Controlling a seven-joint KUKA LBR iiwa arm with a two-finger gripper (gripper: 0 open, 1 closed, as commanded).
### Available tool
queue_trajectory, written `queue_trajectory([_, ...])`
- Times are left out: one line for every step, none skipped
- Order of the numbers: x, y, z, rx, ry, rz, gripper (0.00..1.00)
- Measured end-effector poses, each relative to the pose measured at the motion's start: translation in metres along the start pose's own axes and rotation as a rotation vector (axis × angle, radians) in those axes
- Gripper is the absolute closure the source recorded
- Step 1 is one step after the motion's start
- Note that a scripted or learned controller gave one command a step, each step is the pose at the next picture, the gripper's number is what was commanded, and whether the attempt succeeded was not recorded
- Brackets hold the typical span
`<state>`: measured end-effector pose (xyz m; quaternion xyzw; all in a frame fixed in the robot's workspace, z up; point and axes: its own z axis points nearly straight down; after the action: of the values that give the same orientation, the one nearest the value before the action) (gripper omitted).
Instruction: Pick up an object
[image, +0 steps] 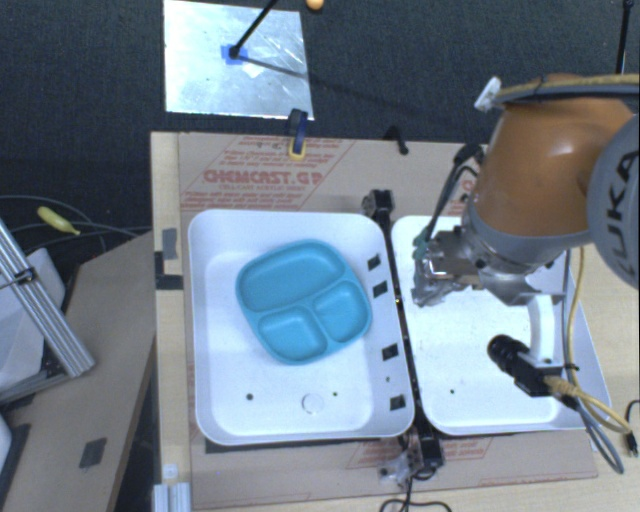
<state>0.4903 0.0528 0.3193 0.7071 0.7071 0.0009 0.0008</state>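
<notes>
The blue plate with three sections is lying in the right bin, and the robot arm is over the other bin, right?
Not quite. The camera view shows the blue plate with three sections lying in the left bin, not the right one. The robot arm is over the other bin, the right bin, with its gripper near that bin's left wall.

A blue divided plate (302, 300) lies in the left bin (215, 330), tilted, near the frame's centre. The arm (545, 170) comes in from the upper right, its pincer (428, 285) low over the right bin (480, 390), close to the wall between the bins. Both bins sit on the counter (260, 170).
</notes>
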Motion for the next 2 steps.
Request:
queue_trajectory([-0.006, -0.003, -0.031, -0.002, 0.000, -0.004, 1.00])
queue_trajectory([0.018, -0.003, -0.072, -0.003, 0.001, -0.006, 1.00])
